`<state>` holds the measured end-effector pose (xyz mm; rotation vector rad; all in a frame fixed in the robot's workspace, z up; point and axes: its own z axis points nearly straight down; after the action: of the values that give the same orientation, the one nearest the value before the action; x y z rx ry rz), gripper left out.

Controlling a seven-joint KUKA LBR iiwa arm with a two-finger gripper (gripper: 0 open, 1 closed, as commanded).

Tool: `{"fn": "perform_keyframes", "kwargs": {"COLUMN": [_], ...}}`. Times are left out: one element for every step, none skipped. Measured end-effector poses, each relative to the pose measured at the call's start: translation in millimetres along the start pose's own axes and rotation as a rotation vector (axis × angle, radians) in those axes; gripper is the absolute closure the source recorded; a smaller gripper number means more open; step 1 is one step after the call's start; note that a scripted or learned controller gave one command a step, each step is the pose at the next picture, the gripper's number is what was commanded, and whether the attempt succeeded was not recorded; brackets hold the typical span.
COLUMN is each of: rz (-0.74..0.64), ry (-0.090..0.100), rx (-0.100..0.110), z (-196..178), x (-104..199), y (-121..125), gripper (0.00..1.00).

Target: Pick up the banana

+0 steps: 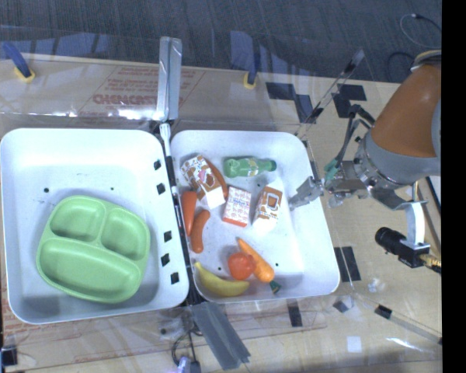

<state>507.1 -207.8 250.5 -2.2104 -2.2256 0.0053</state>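
We log the scene from the 9 o'clock side across to 3 o'clock.

Lt white shallow plastic bin (15, 208): holds one light-green plastic tray w/ three compartments (93, 247), lying flat toward the bin's 7 o'clock corner.

Rt white shallow plastic bin (314, 239): several items, logged in order. Two slim orange-red sausage-shaped pieces (193, 220) lie along the 9 o'clock wall, touching each other. At 11 o'clock, a small brown-and-white carton (203, 179), tilted. At 12 o'clock, a small green plastic bottle (248, 165) on its side. Centre: a red-and-white printed packet (238, 207), w/ a second brown-and-white carton (268, 205) just beside it at its 3 o'clock.

Task item: yellow curved plastic banana (217, 284) lies at approx. 6 o'clock of the rt bin, against the near wall. A red tomato-like ball (240, 266) sits just above it, touching an orange plastic carrot (255, 259) at its 3 o'clock.

Grey two-finger gripper (303, 193): over the rt bin's 3 o'clock rim, well apart from the banana, nothing between its fingers. We cannot tell whether the fingers are spread or closed. Grey arm w/ orange band (404, 123) extends off at 3 o'clock.
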Motion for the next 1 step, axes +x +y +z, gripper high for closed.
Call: {"fn": "perform_keyframes", "kwargs": {"rz": [0.233], "ry": [0.002], "rx": [-0.001], "z": [160.9], "x": [46.0], "y": [-29.8], "gripper": [0.0]}}
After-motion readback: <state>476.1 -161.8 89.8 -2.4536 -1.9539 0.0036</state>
